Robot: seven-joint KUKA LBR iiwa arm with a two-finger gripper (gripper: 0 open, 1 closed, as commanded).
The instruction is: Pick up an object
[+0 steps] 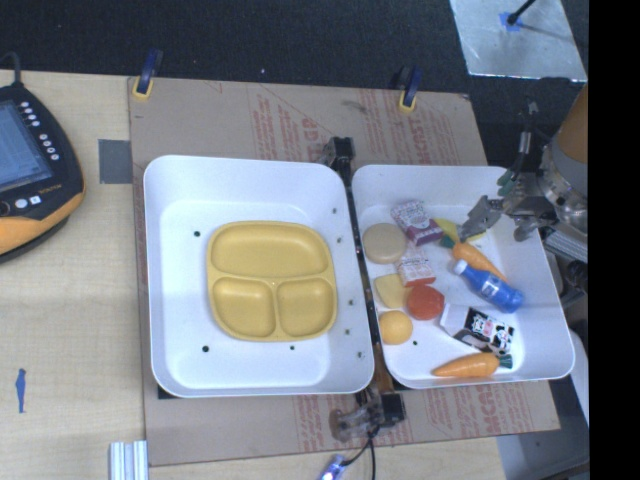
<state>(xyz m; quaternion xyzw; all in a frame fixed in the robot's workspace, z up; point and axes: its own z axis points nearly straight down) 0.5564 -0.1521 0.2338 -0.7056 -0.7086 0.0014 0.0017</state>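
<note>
The gripper (497, 218) hangs over the far right part of the right bin (556, 353), its two fingers spread apart with nothing between them. Just below its fingertips lie a small carrot (477, 259) and a blue bottle (490, 287), and just to its left sits a pink-wrapped packet (414, 218). Farther left, the left bin (170, 298) holds a yellow divided tray (272, 279).

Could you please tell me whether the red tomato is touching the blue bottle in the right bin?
Apart. The camera view shows bare white bin floor between the red tomato and the blue bottle.
</note>
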